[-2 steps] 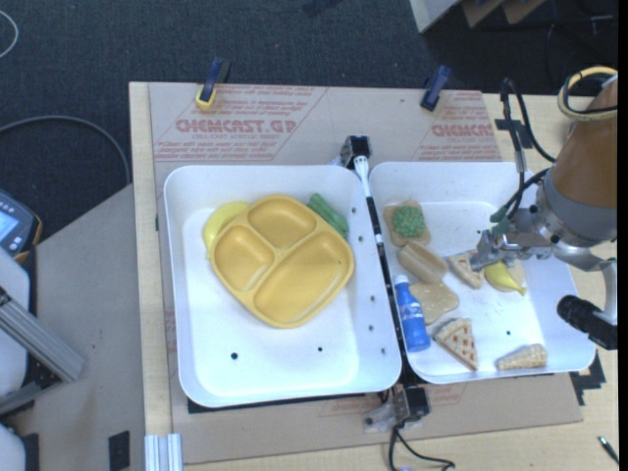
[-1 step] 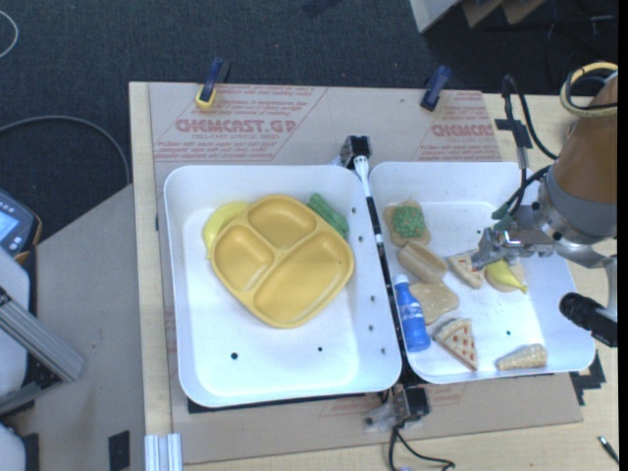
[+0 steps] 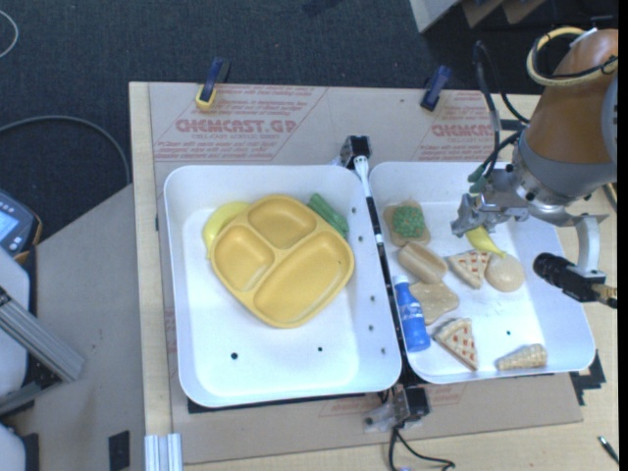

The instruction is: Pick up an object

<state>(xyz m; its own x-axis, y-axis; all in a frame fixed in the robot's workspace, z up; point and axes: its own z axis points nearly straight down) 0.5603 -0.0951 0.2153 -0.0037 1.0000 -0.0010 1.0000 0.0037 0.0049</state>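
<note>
Hovering low over the upper part of the right bin (image 3: 579, 346), the pincer (image 3: 480, 219) sits right of frame centre, its metal tips just above a small yellow piece, seemingly a toy banana (image 3: 483, 240). Whether the tips are spread or pressed together I cannot tell from this slant, and nothing is plainly caught between them.

Candidates lie close together here: a green-topped biscuit (image 3: 407, 222) to the upper left, a tan bread roll (image 3: 421, 260) below it, a pizza slice (image 3: 469, 267) and a pale egg shape (image 3: 504, 274) just beside the yellow piece, a blue bottle (image 3: 411, 316) along the bin's left wall, and two more wedges (image 3: 457, 341) toward the lower edge.

My judgement: the yellow piece is the nearest target. Doing this well means descending straight, straddling its narrow width, and staying clear of the slice and the egg shape touching it, since a glancing contact could nudge it aside. Lifting should wait for a firm closure.

The yellow divided tray (image 3: 282, 260) in the left bin (image 3: 186, 292) is well apart.
</note>
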